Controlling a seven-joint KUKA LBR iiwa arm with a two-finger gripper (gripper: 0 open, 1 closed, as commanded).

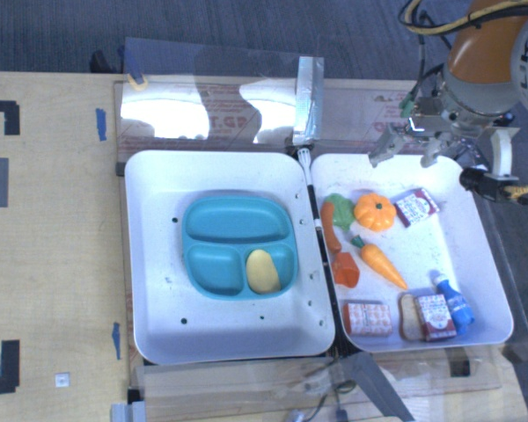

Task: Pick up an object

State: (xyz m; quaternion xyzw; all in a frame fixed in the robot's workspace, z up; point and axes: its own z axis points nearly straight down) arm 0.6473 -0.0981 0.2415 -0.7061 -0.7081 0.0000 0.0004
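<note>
Two white bins side by side on the counter (44, 262). Left bin (150, 262) holds a teal divided tray (233, 227); a pale yellow, egg-shaped, potato-like piece (262, 272) sits in the tray's lower right compartment.

Right bin (488, 271), centre right of frame, holds the loose items, any one a pick candidate:
- small orange pumpkin (375, 212), round, ribbed, green stem, upper middle of bin
- orange carrot (383, 265), tapered, green top end pointing upper left, lying diagonal just below the pumpkin
- green leafy piece (342, 212) just left of the pumpkin
- red-orange elongated pieces (338, 251) along the bin's left wall, exact shape hard to tell
- small maroon and white packet (416, 207) right of the pumpkin, tilted
- pink patterned box (369, 318) at lower edge of bin
- brown and red packet (427, 316) beside it to the right
- small blue bottle with white cap (454, 301), touching the brown packet's right side, lower right of bin

Arm at upper right of frame, orange band at top. End effector (414, 152) hangs over the bin's upper rim, above and apart from all items; fingers spread apart, released, nothing between them. No item lifted, all resting on the bin floor
</note>
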